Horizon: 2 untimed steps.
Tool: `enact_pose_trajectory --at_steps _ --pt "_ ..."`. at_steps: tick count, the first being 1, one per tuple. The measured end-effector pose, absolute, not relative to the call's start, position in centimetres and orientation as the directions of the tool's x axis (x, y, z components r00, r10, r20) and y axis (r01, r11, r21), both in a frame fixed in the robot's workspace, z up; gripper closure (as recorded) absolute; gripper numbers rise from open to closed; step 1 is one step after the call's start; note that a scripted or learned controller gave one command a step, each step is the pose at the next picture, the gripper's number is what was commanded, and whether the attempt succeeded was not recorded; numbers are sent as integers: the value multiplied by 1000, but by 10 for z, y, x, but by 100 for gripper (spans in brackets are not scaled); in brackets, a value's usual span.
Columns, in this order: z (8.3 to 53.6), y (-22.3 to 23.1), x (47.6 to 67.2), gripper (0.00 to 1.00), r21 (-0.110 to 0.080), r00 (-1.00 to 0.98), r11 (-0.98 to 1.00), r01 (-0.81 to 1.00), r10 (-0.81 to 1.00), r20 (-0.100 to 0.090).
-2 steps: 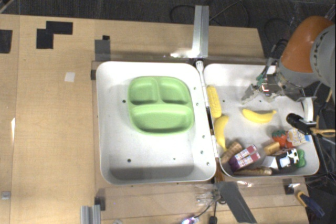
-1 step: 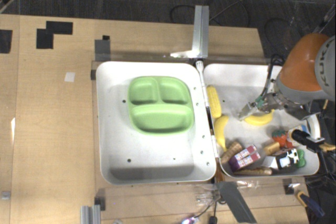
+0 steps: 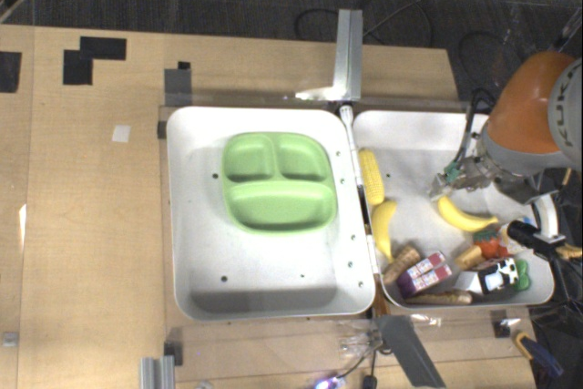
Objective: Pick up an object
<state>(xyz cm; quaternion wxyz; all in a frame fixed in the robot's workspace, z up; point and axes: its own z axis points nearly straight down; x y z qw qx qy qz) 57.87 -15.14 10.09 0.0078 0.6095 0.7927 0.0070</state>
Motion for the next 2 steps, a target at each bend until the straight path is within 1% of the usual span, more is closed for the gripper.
enact_pose_trajectory --at_steps 1,2 --pt "209 -109 592 100 4 -192 192 981 981 -1" --pt "209 -109 592 0 4 -192 192 981 981 -1"
